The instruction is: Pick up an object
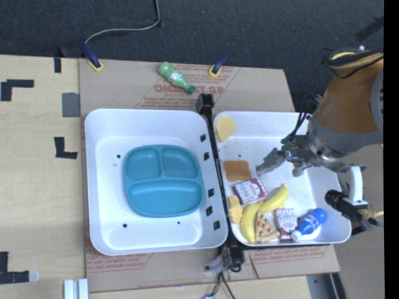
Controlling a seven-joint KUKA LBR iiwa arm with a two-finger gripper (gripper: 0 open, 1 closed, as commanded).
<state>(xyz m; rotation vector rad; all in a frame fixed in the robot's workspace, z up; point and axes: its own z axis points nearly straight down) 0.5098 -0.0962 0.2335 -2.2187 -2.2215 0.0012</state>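
Metal fingers [272, 162] hover spread, empty, over curved yellow banana [265, 205].

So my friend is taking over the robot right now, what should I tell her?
Gripper: low over the right bin, above bare floor near the brown toast slice. Nothing is between its jaws; whether they are open or shut can't be told.
Things: banana, pizza slice, red packets, blue-capped bottle crowd the bin's near corner; a yellow chip lies at the far corner. The blue tray lies in the left bin; a green bottle lies outside on cardboard.
Done: nothing picked.
Left: grasp an object and lift it.
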